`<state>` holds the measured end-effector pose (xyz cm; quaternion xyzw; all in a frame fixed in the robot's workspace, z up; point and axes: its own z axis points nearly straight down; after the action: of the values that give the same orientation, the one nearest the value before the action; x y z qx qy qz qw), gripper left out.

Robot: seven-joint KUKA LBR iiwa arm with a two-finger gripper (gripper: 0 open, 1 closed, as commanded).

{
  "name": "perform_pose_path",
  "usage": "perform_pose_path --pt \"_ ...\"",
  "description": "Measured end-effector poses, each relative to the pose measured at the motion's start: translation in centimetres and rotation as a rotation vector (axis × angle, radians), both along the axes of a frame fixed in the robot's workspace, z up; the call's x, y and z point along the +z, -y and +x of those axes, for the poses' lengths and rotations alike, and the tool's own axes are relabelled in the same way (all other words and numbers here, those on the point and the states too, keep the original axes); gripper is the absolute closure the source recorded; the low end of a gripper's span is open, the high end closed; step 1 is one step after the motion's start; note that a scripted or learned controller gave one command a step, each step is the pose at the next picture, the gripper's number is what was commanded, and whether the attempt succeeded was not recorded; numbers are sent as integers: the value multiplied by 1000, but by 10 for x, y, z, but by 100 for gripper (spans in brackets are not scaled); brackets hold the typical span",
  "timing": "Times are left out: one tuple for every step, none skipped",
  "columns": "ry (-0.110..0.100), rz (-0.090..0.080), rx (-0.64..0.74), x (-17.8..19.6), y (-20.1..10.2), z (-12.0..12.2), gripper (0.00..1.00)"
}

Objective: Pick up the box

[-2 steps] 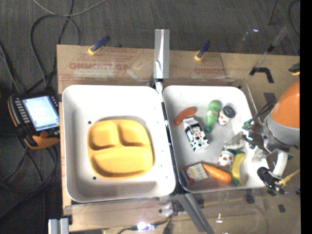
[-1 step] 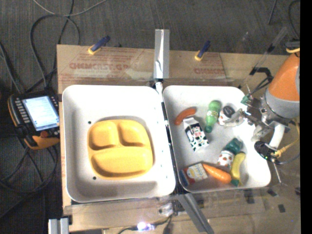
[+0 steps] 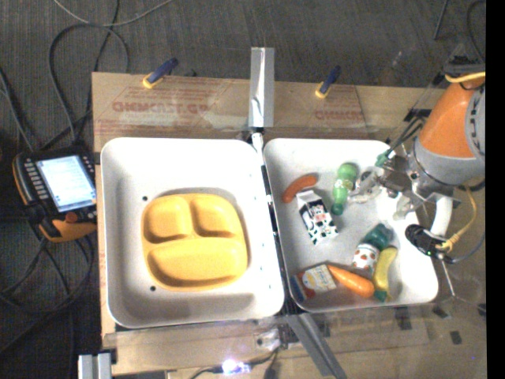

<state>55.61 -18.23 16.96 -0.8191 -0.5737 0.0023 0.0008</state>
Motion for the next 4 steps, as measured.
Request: perform_pose_path --pt "37 -10 114 -55 -53 -4 0" --pt "66 1 14 -62 -27 -51 0" --pt "79 4 18 -45 -30 -45 100" --pt "1 -2 -187 73 -123 -34 100"
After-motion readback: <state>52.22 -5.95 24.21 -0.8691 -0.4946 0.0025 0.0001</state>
